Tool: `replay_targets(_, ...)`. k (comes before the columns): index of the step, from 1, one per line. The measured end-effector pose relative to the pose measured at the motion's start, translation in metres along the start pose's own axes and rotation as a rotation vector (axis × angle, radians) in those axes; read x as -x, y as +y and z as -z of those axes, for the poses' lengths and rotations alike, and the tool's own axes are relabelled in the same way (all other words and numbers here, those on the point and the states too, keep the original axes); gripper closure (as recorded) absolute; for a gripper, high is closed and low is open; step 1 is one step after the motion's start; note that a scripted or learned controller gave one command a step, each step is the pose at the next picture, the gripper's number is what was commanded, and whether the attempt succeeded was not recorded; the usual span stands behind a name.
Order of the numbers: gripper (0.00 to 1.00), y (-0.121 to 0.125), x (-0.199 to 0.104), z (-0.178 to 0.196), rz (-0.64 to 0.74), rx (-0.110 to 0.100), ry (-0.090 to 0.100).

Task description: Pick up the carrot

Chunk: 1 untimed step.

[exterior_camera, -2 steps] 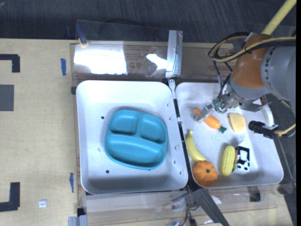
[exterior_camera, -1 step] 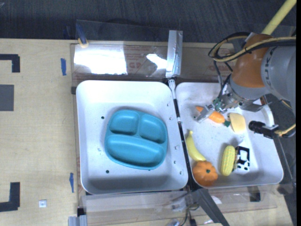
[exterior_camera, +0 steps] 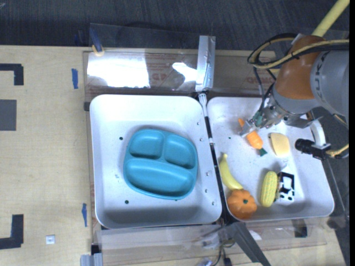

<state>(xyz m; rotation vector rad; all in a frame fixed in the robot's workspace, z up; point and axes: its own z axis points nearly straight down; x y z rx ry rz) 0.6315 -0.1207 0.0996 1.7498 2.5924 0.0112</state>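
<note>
Carrot lies in the right white bin under the gripper, whose state I cannot tell

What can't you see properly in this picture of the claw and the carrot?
- Claw fingers: too small and blurry in the camera view to tell open from shut.
- Carrot: its upper end meets the claw, so whether they touch is unclear.
- Black-and-white item: too small to identify.
- Arm: cut off by the right edge.

Surface finish, bench and bins

Bins white, smooth, slightly glossy plastic; divided tray matt blue plastic; bench pale, wood-like, matt.
</note>
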Motion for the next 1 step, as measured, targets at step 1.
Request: replay_targets(1, 1.0, 0.0185, -0.0521, 0.0906, 0.038, -0.003, 0.004)
